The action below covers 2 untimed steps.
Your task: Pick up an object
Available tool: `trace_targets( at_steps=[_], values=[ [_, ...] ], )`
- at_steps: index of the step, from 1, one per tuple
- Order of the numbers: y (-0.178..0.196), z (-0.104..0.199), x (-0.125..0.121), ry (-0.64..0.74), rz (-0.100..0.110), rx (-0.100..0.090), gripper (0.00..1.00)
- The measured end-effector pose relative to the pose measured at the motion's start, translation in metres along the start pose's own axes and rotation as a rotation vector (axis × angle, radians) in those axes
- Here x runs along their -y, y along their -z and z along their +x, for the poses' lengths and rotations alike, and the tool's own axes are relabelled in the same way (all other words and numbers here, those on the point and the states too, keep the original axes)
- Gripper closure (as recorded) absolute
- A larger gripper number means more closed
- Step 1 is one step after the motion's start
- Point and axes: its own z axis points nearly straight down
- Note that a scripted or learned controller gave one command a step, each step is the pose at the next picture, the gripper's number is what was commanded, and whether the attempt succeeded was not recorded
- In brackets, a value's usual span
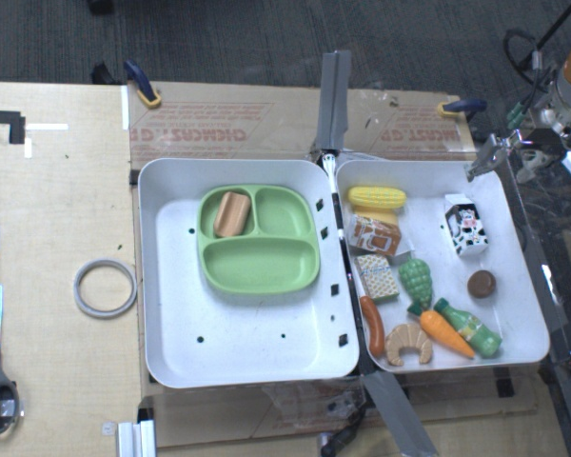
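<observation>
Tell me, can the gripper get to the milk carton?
Probably yes. The milk carton stands apart from the other toys in the right bin, with bare floor around it and nothing on top. The gripper sits just past the bin's far right corner, close by.

Two white bins sit side by side. The left bin (171, 331) holds a green tray (260, 265) with a bread roll (231, 213) in its upper-left compartment. The right bin (519, 255) holds corn (377, 197), a milk carton (465, 225), a carrot (444, 331) and a croissant (408, 344). The gripper (500, 155) hangs at its upper-right corner.
</observation>
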Motion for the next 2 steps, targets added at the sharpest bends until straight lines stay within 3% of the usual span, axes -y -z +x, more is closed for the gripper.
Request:
trace_targets(
  at_steps=[1,2],
  values=[
    [-0.104,-0.009,0.022,0.138,-0.001,0.0,0.0],
    [-0.164,0.0,0.01,0.094,-0.004,0.001,0.0]
  ],
)
